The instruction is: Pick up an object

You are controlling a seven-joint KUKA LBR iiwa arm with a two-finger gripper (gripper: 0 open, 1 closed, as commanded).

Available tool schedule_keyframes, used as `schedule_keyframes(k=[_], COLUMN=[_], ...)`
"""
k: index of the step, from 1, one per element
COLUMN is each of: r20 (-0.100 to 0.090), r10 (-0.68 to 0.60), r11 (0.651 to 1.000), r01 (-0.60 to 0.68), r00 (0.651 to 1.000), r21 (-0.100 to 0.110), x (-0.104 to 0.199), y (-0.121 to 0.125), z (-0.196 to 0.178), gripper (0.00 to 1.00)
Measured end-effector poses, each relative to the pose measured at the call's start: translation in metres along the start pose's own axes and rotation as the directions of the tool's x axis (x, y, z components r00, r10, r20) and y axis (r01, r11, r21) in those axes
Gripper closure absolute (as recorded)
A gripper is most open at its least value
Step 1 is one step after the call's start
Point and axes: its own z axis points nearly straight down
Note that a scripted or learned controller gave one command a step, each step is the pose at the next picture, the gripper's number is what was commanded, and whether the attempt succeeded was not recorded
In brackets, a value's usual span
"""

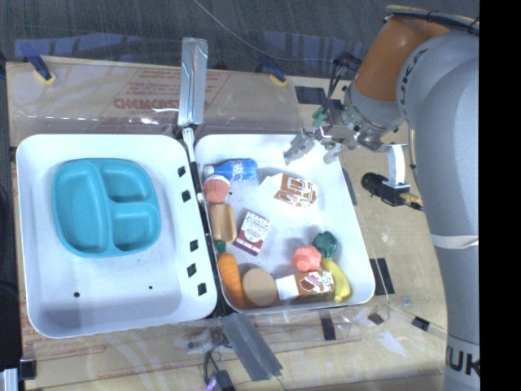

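The gripper (313, 146) hangs over the top right corner of the right bin (352, 218), fingers spread with nothing between them. All the pickable stuff sits below it in that bin — a blue bottle (234, 170), two small cartons (295, 190) (254, 231), a carrot (230, 276), a banana (338, 279), a pink fruit (306, 258). The left bin (32, 243) just has a teal tray (106, 205) in it.

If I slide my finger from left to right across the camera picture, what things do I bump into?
Blue divided tray → hot dog → small red-and-white carton → brown-and-white box → green toy → pincer above the right bin's far edge → grey arm.
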Motion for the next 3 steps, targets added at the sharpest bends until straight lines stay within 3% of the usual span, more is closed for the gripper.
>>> schedule_keyframes(k=[1,2,3], r20=[0.002,0.001,0.002], r10=[0.006,0.001,-0.193], r11=[1.000,1.000,0.981], r01=[-0.006,-0.001,0.193], r00=[1.000,1.000,0.981], r21=[-0.012,-0.005,-0.009], x=[0.002,0.004,0.102], y=[-0.011,-0.012,-0.045], z=[0.088,0.080,-0.027], gripper=[0.00,1.00,1.00])
